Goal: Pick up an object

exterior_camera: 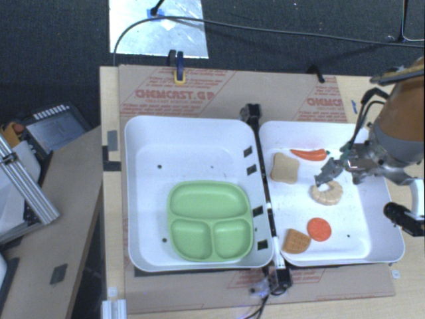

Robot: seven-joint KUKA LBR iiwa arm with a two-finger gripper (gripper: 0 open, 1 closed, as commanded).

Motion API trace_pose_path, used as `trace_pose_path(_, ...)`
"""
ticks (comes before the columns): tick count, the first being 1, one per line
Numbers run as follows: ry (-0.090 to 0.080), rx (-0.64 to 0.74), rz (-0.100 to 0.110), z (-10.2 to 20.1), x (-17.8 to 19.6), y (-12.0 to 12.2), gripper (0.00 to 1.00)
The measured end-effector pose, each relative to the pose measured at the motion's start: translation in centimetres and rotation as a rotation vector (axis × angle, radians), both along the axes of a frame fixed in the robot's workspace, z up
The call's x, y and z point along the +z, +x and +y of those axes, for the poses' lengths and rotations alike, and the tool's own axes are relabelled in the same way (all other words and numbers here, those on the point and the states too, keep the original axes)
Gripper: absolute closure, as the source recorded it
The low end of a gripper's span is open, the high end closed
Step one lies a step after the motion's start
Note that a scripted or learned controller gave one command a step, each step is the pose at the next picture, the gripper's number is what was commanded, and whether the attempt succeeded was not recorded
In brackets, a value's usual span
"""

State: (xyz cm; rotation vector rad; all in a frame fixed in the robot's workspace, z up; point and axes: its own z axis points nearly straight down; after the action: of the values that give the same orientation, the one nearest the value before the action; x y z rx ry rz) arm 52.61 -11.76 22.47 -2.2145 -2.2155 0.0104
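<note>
The gripper (327, 177) sits low in the right bin (382, 244), fingertips directly above a pale beige, ring-shaped pastry (327, 193) near the bin's centre. Jaw opening cannot be determined, nor any grasp. Nearby lie a red chili (309, 154), bread slice (285, 168), tomato slice (319, 229) and waffle (296, 242).

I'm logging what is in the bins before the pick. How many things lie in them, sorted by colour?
Green: 1, the green three-compartment plastic tray in the left bin.
Red or orange-red: 2, the long red chilli pepper and the round red slice.
Tan or beige: 3, the tan bread slice, the pale ring-shaped piece and the orange-brown waffle-like piece.
Total: 6.
</note>
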Motion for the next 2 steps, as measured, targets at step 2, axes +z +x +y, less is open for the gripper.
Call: trace_pose_path(2,-0.001,0.001,-0.01,-0.4,-3.6,0.2,0.0)
